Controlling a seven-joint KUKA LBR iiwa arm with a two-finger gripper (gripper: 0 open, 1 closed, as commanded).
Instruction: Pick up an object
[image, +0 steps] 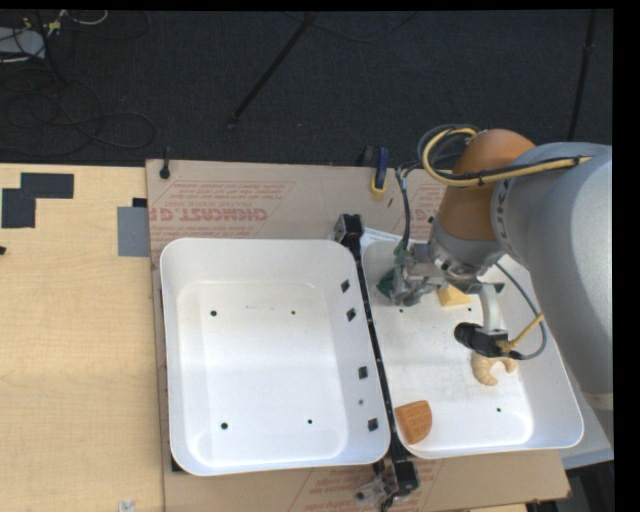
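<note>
Dark carpet with loose cables runs behind the light wooden table (70, 340), which carries a sheet of printed cardboard (250, 200) and two shallow white bins side by side. On the left sits the left bin (185, 300), showing bare white floor with a few small dark holes. Just beside it, sharing a black-clipped divider, sits the right bin (540, 425), where the objects lie.

Reaching in from the right, the grey arm (575, 240) with its orange band bends down over the far part of the right bin. Its end effector (405, 285) hangs low near the bin's far left corner, close to the divider; whether it is apart or together cannot be told from this angle.

A small yellow block (455, 296) lies just beside the wrist. Nearer the front, a tan curved piece (490, 370) rests under a black fitting (475, 337). An orange-brown bread-like piece (414, 420) lies at the near left corner.
</note>
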